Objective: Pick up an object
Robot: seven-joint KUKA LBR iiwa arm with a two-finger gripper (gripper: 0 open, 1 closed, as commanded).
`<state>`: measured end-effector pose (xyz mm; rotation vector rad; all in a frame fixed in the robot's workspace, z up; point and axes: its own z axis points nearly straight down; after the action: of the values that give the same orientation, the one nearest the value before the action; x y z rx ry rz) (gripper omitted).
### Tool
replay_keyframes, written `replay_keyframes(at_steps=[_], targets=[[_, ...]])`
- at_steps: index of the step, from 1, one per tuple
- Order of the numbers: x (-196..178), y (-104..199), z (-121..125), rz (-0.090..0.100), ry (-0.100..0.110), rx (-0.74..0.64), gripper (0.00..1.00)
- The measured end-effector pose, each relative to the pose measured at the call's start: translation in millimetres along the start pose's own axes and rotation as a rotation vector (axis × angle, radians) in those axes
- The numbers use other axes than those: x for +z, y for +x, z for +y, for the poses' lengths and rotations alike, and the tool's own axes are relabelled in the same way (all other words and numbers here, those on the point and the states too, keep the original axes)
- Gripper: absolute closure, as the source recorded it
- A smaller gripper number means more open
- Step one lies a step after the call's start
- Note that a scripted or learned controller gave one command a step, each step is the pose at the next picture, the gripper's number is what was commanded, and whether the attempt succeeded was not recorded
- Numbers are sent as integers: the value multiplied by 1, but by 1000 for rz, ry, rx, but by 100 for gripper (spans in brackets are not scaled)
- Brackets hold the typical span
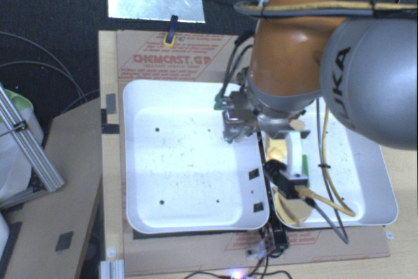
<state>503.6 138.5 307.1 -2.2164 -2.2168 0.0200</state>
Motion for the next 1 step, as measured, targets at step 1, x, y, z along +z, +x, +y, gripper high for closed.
replay_keyframes(at_steps=[1], targets=[[-94, -35, 1, 6, -26, 2, 100]])
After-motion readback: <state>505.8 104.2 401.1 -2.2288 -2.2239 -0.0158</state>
